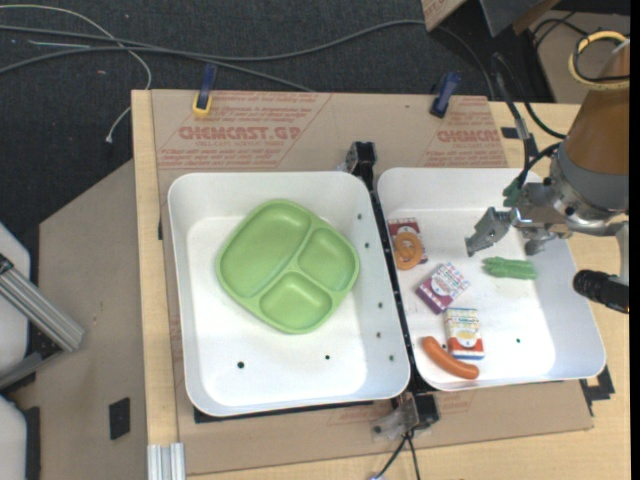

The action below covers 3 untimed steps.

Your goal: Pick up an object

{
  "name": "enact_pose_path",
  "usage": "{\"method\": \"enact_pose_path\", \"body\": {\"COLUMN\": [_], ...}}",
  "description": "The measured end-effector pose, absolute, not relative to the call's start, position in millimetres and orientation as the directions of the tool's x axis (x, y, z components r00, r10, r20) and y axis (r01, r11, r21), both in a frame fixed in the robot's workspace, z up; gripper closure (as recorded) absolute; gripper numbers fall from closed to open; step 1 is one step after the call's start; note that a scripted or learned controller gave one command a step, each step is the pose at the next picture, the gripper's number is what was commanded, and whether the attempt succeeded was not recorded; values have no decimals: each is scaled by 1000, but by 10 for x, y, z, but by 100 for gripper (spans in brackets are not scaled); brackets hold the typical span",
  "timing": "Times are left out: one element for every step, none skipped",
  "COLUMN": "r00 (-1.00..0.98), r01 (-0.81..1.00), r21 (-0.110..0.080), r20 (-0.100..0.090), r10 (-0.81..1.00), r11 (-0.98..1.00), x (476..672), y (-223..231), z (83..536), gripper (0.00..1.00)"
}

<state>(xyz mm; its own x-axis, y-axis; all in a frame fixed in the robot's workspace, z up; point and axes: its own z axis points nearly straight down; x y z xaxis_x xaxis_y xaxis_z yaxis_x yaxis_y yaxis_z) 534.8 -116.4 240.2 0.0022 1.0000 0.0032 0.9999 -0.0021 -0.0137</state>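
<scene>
The grey two-finger gripper (500,236) hangs with its fingers spread apart and nothing between them over the right shallow white bin (570,353), just left of a flat green bean-shaped plastic toy (511,267) lying on the bin's floor.

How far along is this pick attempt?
Done: the gripper is over the right bin. In hand: nothing; it hovers open near the green pod. Left: close on an item and lift. The hot dog, purple packet and carton lie untouched.
</scene>
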Motion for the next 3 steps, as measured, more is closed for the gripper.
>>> {"method": "enact_pose_path", "body": {"r00": [0,0,1], "r01": [1000,1000,1000], "r21": [-2,-9,-2], "r20": [1,3,1], "r10": [1000,1000,1000], "r11": [1,0,-1], "x": [5372,5330,5388], "y": [-1162,-1107,-1070], "z": [2462,1842,1269], "gripper": [0,0,0]}}
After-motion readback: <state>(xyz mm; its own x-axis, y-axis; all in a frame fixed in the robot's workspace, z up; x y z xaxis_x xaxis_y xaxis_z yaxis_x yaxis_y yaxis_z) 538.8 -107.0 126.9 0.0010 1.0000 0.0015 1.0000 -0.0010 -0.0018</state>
